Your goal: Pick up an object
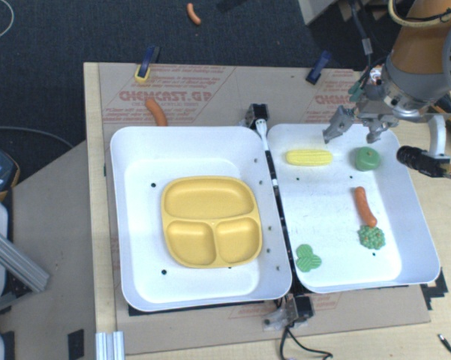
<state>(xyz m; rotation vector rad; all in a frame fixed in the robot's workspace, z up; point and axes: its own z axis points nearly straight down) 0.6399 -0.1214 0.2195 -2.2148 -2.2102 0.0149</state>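
Jaws stood spread, grasping nothing, above the far rim of the right bin (330,216). Left bin (135,171) held a yellow plate (210,220); right bin held corn (309,157), sausage (365,206), green ball (366,158), broccoli (371,238)

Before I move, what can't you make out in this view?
Camera view:
- arm: upper part cut off by the top edge.
- right bin: part of the far rim is hidden behind the gripper.
- green lump: too small to identify.
- gripper height above the bin: not settled by one slanted view.
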